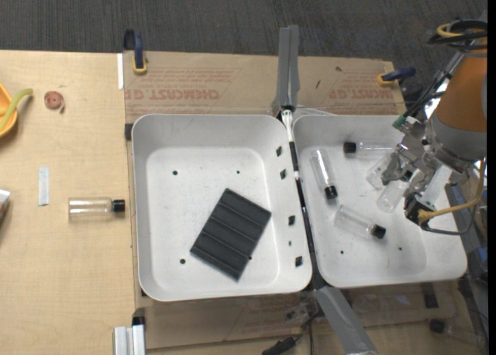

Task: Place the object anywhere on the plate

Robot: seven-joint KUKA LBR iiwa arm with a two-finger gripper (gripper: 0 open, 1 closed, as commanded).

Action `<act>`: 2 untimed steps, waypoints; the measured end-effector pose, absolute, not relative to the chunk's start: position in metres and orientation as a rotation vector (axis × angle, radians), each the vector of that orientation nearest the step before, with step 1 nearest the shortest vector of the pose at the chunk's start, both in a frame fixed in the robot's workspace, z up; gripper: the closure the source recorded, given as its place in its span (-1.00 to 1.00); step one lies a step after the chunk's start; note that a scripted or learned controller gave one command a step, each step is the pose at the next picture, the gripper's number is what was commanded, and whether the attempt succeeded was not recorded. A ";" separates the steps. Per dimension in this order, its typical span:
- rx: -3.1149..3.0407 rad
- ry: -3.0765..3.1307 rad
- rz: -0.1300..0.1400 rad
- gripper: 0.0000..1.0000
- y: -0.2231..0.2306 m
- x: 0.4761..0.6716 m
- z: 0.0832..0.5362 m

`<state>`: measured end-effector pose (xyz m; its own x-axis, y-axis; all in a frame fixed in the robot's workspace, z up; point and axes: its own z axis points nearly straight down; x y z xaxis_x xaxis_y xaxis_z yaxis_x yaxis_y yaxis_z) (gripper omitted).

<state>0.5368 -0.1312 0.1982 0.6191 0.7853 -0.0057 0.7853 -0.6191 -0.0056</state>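
A dark ribbed plate lies flat in the left bin, its long axis running from lower left to upper right. The right bin holds three clear black-capped vials, lying at different angles. The gripper hangs over them, seemingly pinching a fourth vial.

We are looking at a light wooden bench that is carrying two shallow white bins side by side, the left bin and the right bin, both sitting on a brown cardboard sheet. At nine o'clock from the left bin, a clear bottle with a black cap is lying on its side on the bare wood. Further toward nine o'clock a small pale strip is lying. At ten o'clock a small round reddish disc is resting near a yellow object at the edge.
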 end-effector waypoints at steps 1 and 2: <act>-2.713 -1.584 0.007 1.00 -0.032 0.585 0.232; -2.767 -1.487 0.009 1.00 0.032 0.646 0.220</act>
<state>0.6457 0.0321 0.2202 0.5519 0.8339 -0.0052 0.8339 -0.5519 -0.0028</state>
